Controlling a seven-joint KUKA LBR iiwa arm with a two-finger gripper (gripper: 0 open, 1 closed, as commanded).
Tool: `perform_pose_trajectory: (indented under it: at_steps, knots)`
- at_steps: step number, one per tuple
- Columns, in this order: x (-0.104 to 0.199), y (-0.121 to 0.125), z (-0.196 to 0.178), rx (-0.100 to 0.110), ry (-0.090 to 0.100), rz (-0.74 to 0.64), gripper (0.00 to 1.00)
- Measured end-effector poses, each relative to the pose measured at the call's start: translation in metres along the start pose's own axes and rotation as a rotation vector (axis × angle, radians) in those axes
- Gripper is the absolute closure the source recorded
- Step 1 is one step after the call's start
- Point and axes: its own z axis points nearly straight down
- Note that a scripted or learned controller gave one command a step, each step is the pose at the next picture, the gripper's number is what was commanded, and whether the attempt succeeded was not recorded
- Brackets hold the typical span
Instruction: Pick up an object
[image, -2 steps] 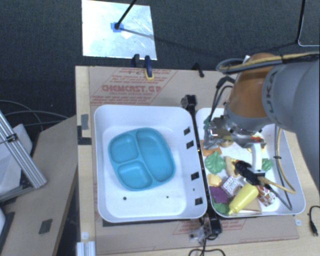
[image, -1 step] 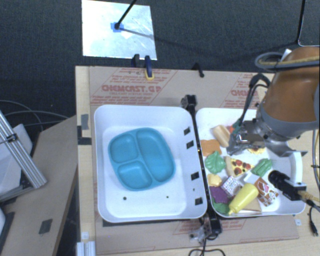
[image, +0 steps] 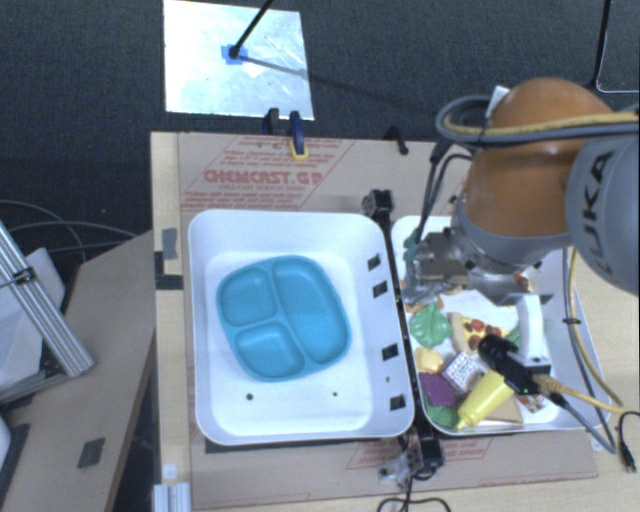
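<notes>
On a pale bench (image: 620, 340) lay a brown cardboard sheet (image: 270, 175) printed in red, and on it two white bins sat side by side, touching. Dark carpet (image: 80, 80) spread beyond the far edge, with a shiny foil sheet (image: 235, 60) lying flat on it. A metal frame (image: 40, 310) leaned at the left.

The left bin (image: 290, 222) held a blue divided plate (image: 283, 317), lying flat near its middle. The right bin (image: 404, 238) held a heap of small toys. Among them a yellow bottle (image: 483, 400) lay on its side near the front, with its long axis slanting from front-left to back-right. Which end was its cap could not be told. A purple toy (image: 437, 388) lay just left of the bottle, and a green toy (image: 430, 325) sat farther back by the dividing wall.

The arm (image: 540, 170) reached in from the right above this bin, with the gripper (image: 430, 275) low over its far left corner, just behind the green toy. Whether the gripper was spread or closed could not be told.
</notes>
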Motion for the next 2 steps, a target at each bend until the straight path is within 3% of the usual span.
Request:
perform_pose_trajectory:
  at_steps: [1,2]
  knots:
    - [-0.005,0.001,-0.01,-0.001,-0.002,0.002,1.0]
    - [0.018,-0.01,-0.053,-0.003,-0.001,0.004,1.0]
